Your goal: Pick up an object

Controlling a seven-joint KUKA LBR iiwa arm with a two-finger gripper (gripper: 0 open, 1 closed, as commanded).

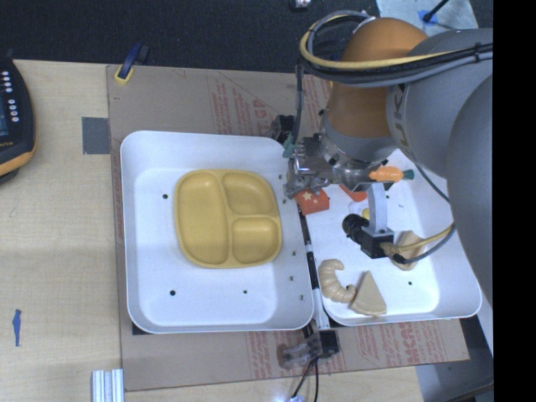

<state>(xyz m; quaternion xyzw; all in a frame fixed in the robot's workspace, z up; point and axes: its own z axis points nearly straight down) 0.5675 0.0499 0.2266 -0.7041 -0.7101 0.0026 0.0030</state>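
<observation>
1. Two things lay far left on the wooden bench top: a black and orange handset point(10, 120) cut off by the picture's edge, and a grey patch of tape point(95, 134) just outside the cardboard sheet point(209, 99) under the bins.
2. One yellow divided tray point(227, 218) sat flat in the left bin point(151, 296), nearer the far right corner. Bare white floor ran wide along the tray's left and near sides, and only a narrow strip lay between it and the right wall.
3. At the seam where the two bins met, the gripper point(300, 174) hung low over the far end of the shared walls. Whether it was apart or together could not be told, and nothing could be seen clamped in it.
4. Just beside it, toward the near side, an orange block point(312, 199) lay inside the right bin point(427, 285), tight against that bin's left wall.
5. Nearer the front edge, a pale curved pastry-shaped piece point(332, 279) lay close to the left wall, with a tan wedge point(368, 295) touching it on its right, close to the front rim.
6. Farther back, an orange carrot-shaped piece point(388, 174) lay under the arm's wrist.
7. Open floor remained in the right bin's near right corner.
</observation>
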